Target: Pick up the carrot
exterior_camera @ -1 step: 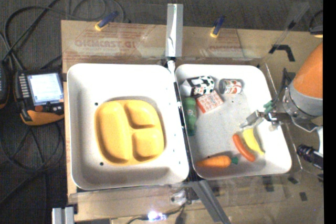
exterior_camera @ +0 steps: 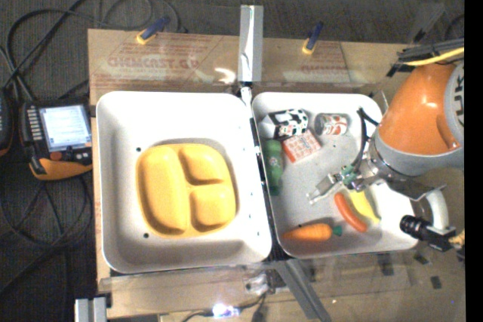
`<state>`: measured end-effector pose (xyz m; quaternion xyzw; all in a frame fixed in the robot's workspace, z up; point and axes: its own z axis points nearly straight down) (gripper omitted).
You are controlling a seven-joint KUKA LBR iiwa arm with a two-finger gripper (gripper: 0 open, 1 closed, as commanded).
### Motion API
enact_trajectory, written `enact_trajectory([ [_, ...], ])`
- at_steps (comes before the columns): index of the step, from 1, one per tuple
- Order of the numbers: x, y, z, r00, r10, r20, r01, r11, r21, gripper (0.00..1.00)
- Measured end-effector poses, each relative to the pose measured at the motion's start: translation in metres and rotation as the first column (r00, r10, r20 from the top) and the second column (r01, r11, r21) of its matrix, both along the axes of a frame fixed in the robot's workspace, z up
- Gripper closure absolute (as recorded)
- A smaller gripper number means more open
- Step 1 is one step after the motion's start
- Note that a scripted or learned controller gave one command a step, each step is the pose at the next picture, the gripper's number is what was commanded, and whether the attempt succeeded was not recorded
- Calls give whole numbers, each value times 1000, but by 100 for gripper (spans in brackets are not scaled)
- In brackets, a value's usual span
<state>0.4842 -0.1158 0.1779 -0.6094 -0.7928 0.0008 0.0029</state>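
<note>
Gripper (exterior_camera: 326, 188) hangs over the right bin (exterior_camera: 317, 103), jaws slightly parted, holding nothing. The carrot (exterior_camera: 311, 232) lies apart, by that bin's front edge.

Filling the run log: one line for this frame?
claw: right bin, above hot dog | carrot: front of bin, not held | yellow tray: left bin

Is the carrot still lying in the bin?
Yes. The carrot lies flat on the right bin floor, the gripper apart from it.
</note>
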Motion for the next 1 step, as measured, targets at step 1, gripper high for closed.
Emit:
enact_trajectory([
  [1,0,33,3,934,356,2,-356,934,1,0],
])
